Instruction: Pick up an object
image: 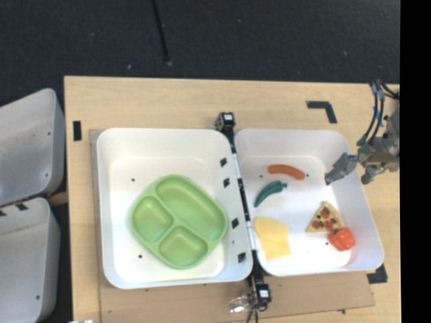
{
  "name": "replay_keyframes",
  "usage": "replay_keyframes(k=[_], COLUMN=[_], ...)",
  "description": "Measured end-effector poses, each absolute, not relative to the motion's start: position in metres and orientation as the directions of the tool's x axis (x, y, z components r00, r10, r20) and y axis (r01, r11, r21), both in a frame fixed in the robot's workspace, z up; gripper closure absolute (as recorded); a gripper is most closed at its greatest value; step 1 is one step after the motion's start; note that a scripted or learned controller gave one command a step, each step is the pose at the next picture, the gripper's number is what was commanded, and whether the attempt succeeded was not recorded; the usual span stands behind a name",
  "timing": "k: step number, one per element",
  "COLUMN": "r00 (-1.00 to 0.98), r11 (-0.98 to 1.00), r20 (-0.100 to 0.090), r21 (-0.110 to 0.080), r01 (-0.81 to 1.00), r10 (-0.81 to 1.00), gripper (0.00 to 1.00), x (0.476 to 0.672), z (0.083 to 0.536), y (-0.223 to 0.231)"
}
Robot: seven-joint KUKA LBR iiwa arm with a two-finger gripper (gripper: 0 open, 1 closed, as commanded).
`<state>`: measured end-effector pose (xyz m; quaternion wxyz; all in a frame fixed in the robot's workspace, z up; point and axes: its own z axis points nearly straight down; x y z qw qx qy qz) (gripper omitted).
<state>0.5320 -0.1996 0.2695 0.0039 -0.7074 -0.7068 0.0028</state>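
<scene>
The right bin [303, 143] holds an orange sausage [286, 171], a dark green chili pepper [269, 192], a yellow cheese wedge [273, 237], a pizza slice [325, 219] and a small red pepper [342, 239]. My gripper [355, 170] hovers over the bin's right rim, up and to the right of the pizza slice. Its two fingers stand spread apart with nothing between them. One finger [339, 168] points in toward the sausage, a good gap away from it.
The left bin [114, 180] holds a green three-compartment plate [178, 221]. A divider with black clips [237, 187] runs between the two bins. White chairs [27, 153] stand off the bench's left side.
</scene>
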Motion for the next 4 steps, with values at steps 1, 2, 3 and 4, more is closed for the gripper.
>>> replay_keyframes(k=[1,2,3,4], r00=[-0.002,0.0,0.0,0.002], r11=[0.002,0.0,0.0,-0.002], r20=[-0.001,-0.001,0.0,-0.005], r21=[0.0,-0.005,-0.004,0.004], r01=[1.0,1.0,1.0,1.0], r10=[1.0,1.0,1.0,1.0], gripper=[0.0,0.0,0.0,0.0], x=[0.534,0.537,0.536,0.538], z=[0.275,0.212,0.149,0.102], y=[-0.199,-0.203,-0.201,-0.204])
